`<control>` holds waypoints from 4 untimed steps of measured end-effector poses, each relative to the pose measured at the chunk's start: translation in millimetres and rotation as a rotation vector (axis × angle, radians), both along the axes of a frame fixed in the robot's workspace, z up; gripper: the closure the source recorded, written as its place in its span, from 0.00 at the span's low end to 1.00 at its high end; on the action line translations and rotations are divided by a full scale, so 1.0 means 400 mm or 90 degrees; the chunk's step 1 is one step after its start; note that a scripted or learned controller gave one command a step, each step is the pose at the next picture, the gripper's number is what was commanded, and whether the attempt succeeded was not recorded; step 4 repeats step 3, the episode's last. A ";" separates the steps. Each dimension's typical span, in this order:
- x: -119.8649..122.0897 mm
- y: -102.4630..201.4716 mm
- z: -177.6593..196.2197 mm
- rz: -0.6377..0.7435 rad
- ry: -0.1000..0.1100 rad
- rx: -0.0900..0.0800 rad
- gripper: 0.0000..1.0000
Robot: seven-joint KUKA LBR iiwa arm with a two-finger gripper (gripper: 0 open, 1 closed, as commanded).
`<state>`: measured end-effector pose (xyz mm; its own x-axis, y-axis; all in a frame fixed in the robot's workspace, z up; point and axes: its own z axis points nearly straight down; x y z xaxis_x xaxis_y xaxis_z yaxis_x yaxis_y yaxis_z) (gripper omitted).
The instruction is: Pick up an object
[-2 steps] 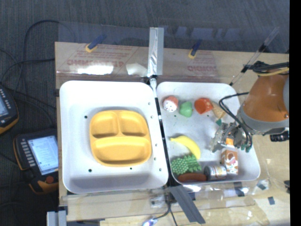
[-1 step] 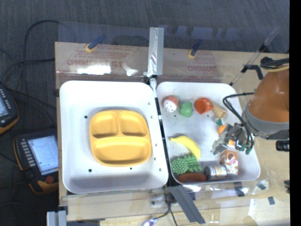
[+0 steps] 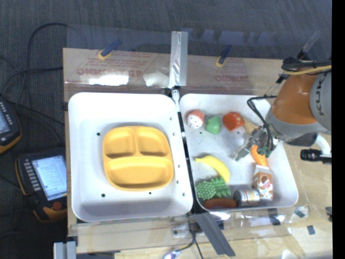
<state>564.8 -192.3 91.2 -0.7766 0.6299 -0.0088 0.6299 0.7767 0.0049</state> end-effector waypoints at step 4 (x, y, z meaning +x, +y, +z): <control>0.046 0.099 0.052 -0.008 0.006 0.001 1.00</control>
